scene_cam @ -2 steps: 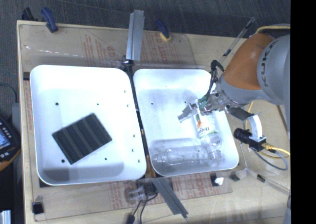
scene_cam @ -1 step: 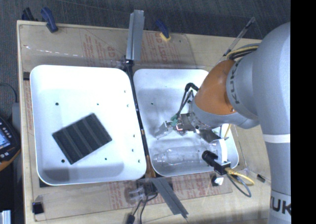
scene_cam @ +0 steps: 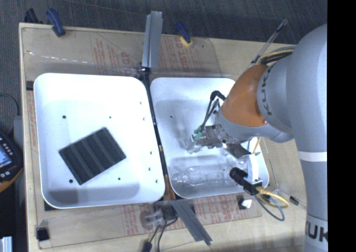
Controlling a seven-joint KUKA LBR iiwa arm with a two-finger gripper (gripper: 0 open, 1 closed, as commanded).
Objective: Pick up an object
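Note:
A clear plastic bottle (scene_cam: 201, 175) lies on its side along the front of the right bin (scene_cam: 172, 100). My gripper (scene_cam: 207, 141) hangs low over the middle of that bin, just behind the bottle, under the grey arm with its orange band (scene_cam: 247, 100). A small green-and-white piece (scene_cam: 197, 134) shows at the gripper's left side. A dark ribbed rectangular slab (scene_cam: 92, 155) lies flat in the left bin (scene_cam: 50, 95).
The two bins meet at a dark divider (scene_cam: 156, 134). A grey metal bar (scene_cam: 151, 39) rises behind them, and blue clamps (scene_cam: 55, 23) hold the back board. Yellow and black cables (scene_cam: 267, 195) lie at the front right corner.

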